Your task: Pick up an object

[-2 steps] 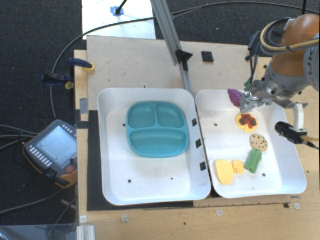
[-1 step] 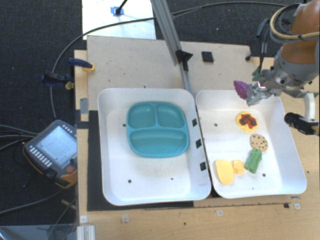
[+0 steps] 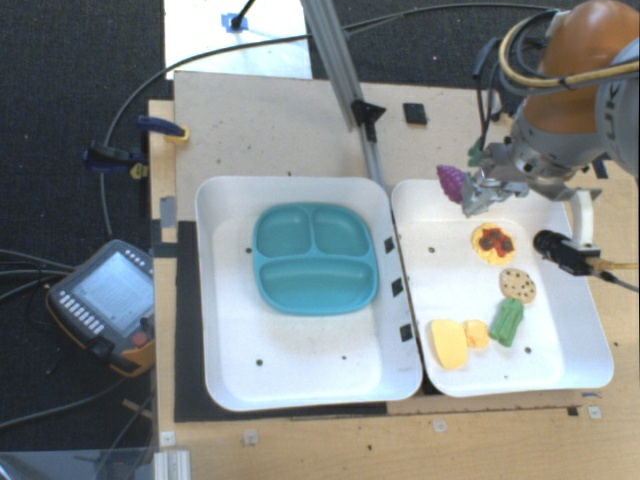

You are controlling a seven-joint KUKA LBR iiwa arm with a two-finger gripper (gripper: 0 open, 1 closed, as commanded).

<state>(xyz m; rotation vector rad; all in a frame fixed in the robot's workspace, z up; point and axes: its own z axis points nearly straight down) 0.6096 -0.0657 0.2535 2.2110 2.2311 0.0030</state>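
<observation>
1. Dark grey carpeted floor (image 3: pixel 70 58) around the whole scene, crossed by black cables (image 3: pixel 130 108).
2. Pale fibreboard bench (image 3: pixel 270 128) in the middle, a white sheet (image 3: pixel 235 23) on the floor beyond its far edge, a blue-handled clamp (image 3: pixel 155 128) on its left edge.
3. Two shallow white bins side by side on the bench: left bin (image 3: pixel 230 338) and right bin (image 3: pixel 575 363), touching along their inner rims.
4. Grey arm (image 3: pixel 575 68) with an orange band reaching in from the right, above the far corner of the right bin.
5. Grey metal pole (image 3: pixel 335 58) slanting from the top of the view down to the gap between the bins.
6. Teal divided plate (image 3: pixel 315 258) in the left bin, three compartments, lying flat.
7. Teach pendant (image 3: pixel 105 303) with a screen on the floor at left; nothing readable on it.
8. Gripper (image 3: pixel 472 200) low over the far left corner of the right bin; finger opening impossible to judge, nothing seen between them.
9. Purple grape-like toy (image 3: pixel 451 181) just beside the gripper, at the bin's far rim; touching or not, unclear.
10. In the right bin, front to back: yellow piece (image 3: pixel 449 344) beside a smaller yellow lump (image 3: pixel 476 334), green piece (image 3: pixel 506 321), spotted cookie (image 3: pixel 517 286), small round pizza (image 3: pixel 495 242).
11. No brand names or legible writing anywhere.
</observation>
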